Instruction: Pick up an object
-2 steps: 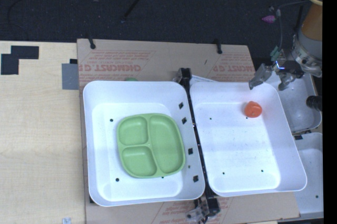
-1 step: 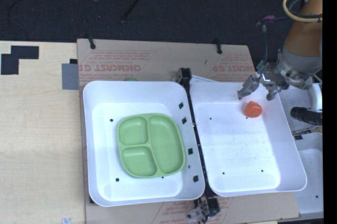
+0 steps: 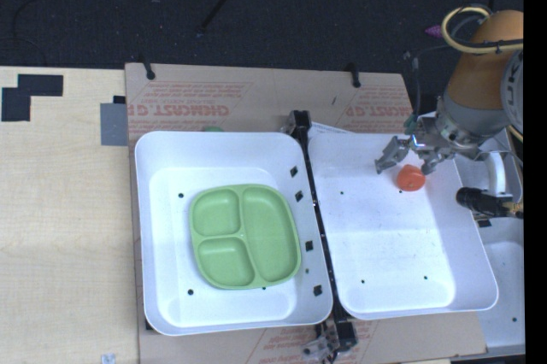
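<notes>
We see the pincer (image 3: 411,155) spread open at two o'clock over the right bin (image 3: 385,268), gripping nothing; the orange object (image 3: 411,178) lies just below it, at its five o'clock.

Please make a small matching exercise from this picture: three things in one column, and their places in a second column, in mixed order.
Things:
1. green divided plate
2. small orange object
3. gripper

Places:
a. on the floor of the right bin, near its far right corner
b. just above the orange object
c. in the left bin

Pairs: 1-c, 2-a, 3-b
</notes>
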Tool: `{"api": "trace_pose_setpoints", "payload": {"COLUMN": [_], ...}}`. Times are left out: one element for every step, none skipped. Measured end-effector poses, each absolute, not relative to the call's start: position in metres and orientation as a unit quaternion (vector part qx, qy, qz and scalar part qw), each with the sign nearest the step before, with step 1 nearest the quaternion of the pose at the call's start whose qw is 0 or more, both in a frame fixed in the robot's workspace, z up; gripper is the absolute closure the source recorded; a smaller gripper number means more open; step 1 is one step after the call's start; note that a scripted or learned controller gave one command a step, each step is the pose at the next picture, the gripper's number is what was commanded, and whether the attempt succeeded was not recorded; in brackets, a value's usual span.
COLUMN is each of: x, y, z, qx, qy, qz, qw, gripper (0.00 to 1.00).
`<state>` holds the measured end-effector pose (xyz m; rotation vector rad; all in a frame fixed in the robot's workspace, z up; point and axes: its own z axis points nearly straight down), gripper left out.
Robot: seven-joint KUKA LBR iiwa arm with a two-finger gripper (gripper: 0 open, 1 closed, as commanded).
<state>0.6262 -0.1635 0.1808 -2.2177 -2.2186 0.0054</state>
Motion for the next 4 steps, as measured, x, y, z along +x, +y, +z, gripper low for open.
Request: {"api": "trace_pose_setpoints", "payload": {"x": [0.615, 0.617, 0.621, 0.619], "y": [-0.160, -0.161, -0.157, -0.152], "z": [0.124, 0.138, 0.200, 0.262], "qx": [-0.707, -0.707, -0.707, -0.707], "qy": [-0.707, -0.707, -0.708, -0.708], "qz": [0.0020, 0.0010, -0.0011, -0.0013], "qw": [0.003, 0.002, -0.002, -0.002], "gripper": [0.00, 1.00, 1.00, 1.00]}}
